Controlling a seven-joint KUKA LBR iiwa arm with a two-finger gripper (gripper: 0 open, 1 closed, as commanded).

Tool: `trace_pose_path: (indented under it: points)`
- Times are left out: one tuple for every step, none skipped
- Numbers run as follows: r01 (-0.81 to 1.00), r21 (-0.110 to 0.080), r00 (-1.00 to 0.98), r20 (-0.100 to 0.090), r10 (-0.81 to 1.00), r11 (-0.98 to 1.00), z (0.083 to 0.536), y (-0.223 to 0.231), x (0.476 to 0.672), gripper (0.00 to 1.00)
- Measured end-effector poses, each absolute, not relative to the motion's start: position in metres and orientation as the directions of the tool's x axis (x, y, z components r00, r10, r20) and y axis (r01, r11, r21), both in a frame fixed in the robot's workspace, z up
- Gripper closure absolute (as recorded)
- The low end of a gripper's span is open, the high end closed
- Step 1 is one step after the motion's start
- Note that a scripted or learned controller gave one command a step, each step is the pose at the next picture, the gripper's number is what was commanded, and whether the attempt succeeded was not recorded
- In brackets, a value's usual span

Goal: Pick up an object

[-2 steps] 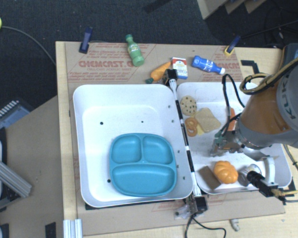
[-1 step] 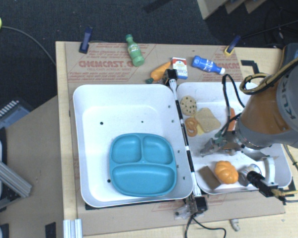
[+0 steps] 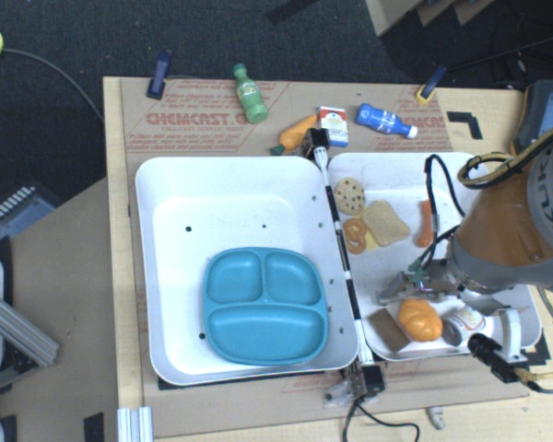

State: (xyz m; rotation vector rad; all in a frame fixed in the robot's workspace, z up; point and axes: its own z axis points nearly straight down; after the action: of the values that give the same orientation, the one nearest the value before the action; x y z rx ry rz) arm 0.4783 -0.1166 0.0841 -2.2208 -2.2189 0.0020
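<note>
Grey arm with an orange band reaching in from the right, low over the right-hand shallow white bin [image 3: 387, 168], its pincer [image 3: 415, 284] down among the items there; cannot tell whether open or closed on anything. Just below the pincer, a round orange toy fruit [image 3: 419, 320], near the bin's front edge, beside a brown block [image 3: 387, 330] and a small white bottle-like piece [image 3: 468, 321]. Farther back in the same bin, a round speckled cookie [image 3: 350, 192], a tan slice of toy bread [image 3: 386, 221], a small orange ring pretzel [image 3: 355, 236] and a thin red stick [image 3: 427, 224]. In the left-hand white bin [image 3: 166, 191], a light blue divided plastic plate [image 3: 264, 305]. On the worktop [image 3: 203, 118] behind the bins, a green toy bottle [image 3: 251, 94], a blue and white toy bottle [image 3: 385, 121], a small red and white carton [image 3: 333, 125] and an orange carrot-like toy [image 3: 298, 133].
</note>
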Motion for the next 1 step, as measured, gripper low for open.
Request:
trace_pose_path:
  points:
    - [1.000, 0.004, -0.001, -0.002, 1.000, 0.001, 0.1301, -0.1753, 0.5945, 0.00]
